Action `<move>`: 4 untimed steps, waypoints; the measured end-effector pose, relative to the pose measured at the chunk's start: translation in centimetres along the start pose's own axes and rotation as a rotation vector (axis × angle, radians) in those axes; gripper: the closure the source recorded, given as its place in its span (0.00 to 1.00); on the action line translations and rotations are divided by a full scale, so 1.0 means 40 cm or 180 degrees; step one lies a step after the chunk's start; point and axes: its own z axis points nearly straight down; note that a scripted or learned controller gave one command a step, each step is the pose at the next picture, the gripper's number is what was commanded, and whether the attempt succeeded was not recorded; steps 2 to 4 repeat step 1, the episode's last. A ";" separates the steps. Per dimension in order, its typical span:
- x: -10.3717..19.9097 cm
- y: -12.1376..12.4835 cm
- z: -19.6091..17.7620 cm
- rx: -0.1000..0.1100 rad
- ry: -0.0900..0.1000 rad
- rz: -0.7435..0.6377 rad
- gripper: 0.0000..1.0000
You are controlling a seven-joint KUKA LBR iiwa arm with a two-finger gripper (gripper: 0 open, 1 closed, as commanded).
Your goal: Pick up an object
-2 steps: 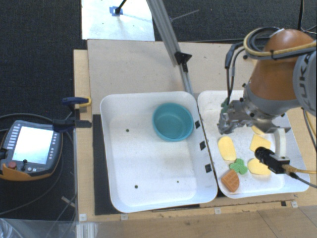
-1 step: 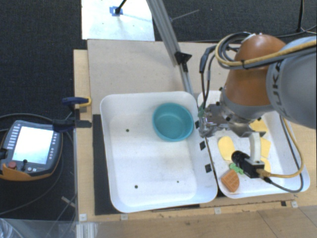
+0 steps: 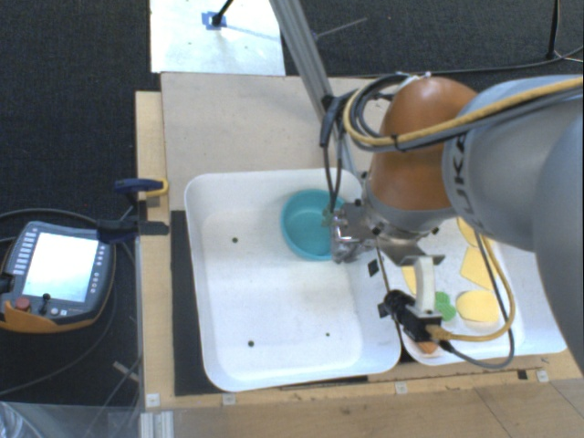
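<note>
the gripper [image 3: 339, 237] sits at the teal bowl's [image 3: 306, 224] right rim; i cannot tell its finger state; next comes lifting.

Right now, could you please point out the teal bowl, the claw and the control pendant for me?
teal bowl [image 3: 306, 226]: camera view, on its inner floor.
claw [image 3: 340, 245]: camera view, at its tip by the bowl's rim.
control pendant [image 3: 57, 272]: camera view, on its screen.

1 fixed camera looks down at a slant on both bins [image 3: 274, 336]; arm [image 3: 511, 162] enters right.
</note>
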 end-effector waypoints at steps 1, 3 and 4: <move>-0.006 0.001 -0.001 -0.0003 -0.0003 0.0016 0.00; -0.006 0.001 -0.001 -0.0003 -0.0003 0.0016 0.00; -0.006 0.001 -0.001 -0.0003 -0.0003 0.0016 0.00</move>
